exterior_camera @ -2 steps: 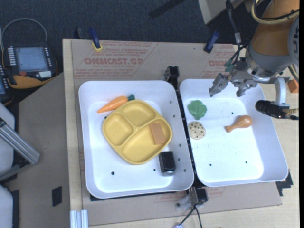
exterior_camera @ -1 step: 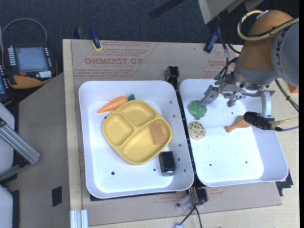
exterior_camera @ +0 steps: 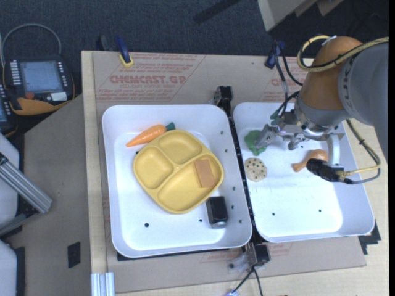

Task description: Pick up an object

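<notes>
In right bin [exterior_camera: 345, 224] | gripper [exterior_camera: 276, 134] at green item [exterior_camera: 253, 140], grip state unclear | front half open

Bright even overhead light, soft shadows, slight blur

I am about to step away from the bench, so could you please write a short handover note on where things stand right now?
Gripper: over the right bin, beside the green object; nothing visibly held.
Right bin: green object, cookie, orange piece.
Left bin: yellow divided plate, carrot, black block.
Done: arm is positioned in the right bin.
Left: grasp and lift an object; the green one looks nearest.
</notes>
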Controlling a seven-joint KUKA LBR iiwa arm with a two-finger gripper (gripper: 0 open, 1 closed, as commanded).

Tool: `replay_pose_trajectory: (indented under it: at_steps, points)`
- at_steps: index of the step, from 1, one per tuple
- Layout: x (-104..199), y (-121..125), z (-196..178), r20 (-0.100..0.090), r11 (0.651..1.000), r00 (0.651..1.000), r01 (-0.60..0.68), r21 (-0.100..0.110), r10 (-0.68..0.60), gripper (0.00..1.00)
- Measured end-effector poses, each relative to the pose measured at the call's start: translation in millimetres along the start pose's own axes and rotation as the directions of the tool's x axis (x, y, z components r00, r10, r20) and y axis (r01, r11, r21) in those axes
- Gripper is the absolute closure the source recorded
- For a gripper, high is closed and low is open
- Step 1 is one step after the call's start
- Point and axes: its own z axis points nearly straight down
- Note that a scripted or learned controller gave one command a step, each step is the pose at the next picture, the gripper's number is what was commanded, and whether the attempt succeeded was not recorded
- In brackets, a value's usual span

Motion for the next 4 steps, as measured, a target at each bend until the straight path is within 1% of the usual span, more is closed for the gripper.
replay_pose_trajectory:
  at_steps: [1, 3, 4]
  points:
    - [0, 1, -14, 0.001, 1.0, 1.0, 0.0, -0.006, 0.0, 1.0]
    - [0, -7, -138, 0.003, 1.0, 1.0, 0.001, -0.013, -0.001, 1.0]
    - [0, -6, -147, 0.002, 1.0, 1.0, 0.001, -0.009, -0.001, 1.0]
